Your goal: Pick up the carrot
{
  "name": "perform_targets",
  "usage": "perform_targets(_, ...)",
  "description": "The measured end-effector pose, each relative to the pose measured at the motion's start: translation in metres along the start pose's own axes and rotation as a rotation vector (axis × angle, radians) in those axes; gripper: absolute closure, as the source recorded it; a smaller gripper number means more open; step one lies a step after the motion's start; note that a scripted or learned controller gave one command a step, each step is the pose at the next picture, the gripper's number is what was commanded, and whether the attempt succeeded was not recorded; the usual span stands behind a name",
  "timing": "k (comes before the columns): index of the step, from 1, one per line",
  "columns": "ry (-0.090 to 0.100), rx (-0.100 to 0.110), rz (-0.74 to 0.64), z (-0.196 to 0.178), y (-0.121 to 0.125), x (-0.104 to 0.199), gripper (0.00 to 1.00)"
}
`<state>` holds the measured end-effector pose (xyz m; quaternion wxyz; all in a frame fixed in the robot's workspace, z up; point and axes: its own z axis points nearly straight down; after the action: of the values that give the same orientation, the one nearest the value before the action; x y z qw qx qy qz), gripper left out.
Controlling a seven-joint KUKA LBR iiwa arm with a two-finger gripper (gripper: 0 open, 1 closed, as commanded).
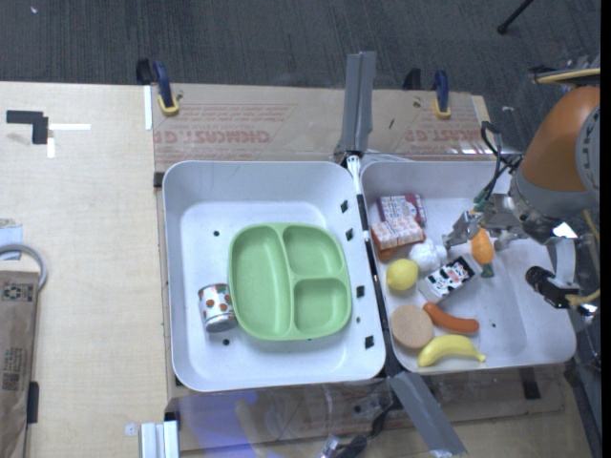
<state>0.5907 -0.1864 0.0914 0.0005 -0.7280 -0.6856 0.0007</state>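
Note:
A small orange carrot (483,247) shows at the upper right of the right bin (535,342), with only a short oval of it visible. My gripper (480,240) reaches in from the right and sits right on it. Its grey fingers (465,227) flank the carrot, which lies between them. I cannot tell whether the carrot is raised off the bin floor. The orange-banded wrist (558,151) rises behind it at the right edge.
The right bin also holds a pink box (399,219), a white lump (427,253), a lemon (402,275), a black-and-white toy (449,278), a red-orange sausage shape (451,319), a tan disc (412,325) and a banana (451,351). The left bin (191,208) holds a green divided plate (288,281) and a spotted can (217,306).

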Motion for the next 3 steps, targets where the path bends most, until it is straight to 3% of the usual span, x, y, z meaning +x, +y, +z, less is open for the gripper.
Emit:
perform_targets(1,-0.001,-0.002,-0.098,-0.001,0.022,0.031,0.00)
perform_targets(2,0.000,0.001,0.066,0.000,0.001,-0.007,0.00)
perform_targets(3,0.000,0.002,0.066,-0.009,0.001,-0.007,1.00)
